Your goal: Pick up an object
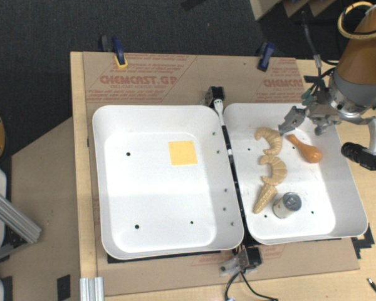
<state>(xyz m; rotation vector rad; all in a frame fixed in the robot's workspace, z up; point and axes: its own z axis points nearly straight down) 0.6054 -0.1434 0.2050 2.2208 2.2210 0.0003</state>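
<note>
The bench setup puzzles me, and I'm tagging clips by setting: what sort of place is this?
Probably a robotics lab or test cell, not a home. Two white bins sit on a board held by clamps, a robot arm reaches in, and cables trail below.

Yellow square tile lies flat in the left bin, upper middle of that bin, centre-left of frame, edges roughly parallel to the bin walls, alone there. Right bin holds the rest, right of frame centre. Tan segmented curvy toy, knobbly, runs top to bottom in a wavy line, tapering to a point at the lower end. Orange-brown spoon-like piece lies flat just right of the toy's upper part, rounded end toward lower right, thin end toward upper left. Small grey round metal piece sits beside the toy's pointed lower end, nearly touching.
</note>
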